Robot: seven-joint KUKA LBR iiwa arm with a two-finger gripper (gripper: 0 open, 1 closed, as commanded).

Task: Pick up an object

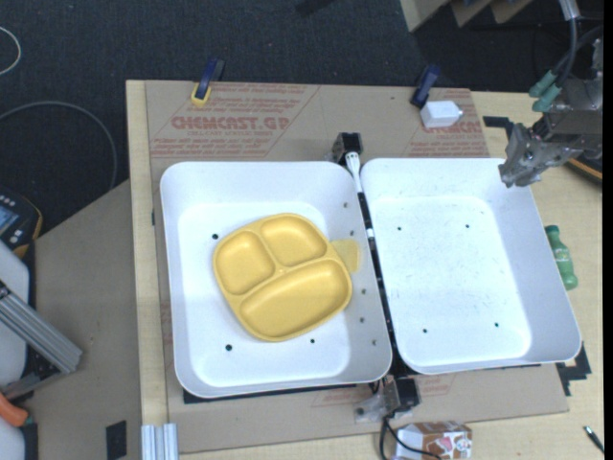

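A yellow divided plate (282,274) with three compartments lies flat in the left white bin (182,199), slightly right of that bin's middle. My gripper (525,166) hangs over the far right corner of the right white bin (536,324), far from the plate, and nothing shows between its fingers.
A small white block (441,114) and blue clamps (424,85) sit on the cardboard behind the bins. A yellow-and-blue clamp (204,83) is at the back left. A green marker (561,255) lies just outside the right bin's right rim. Cables run between the bins.
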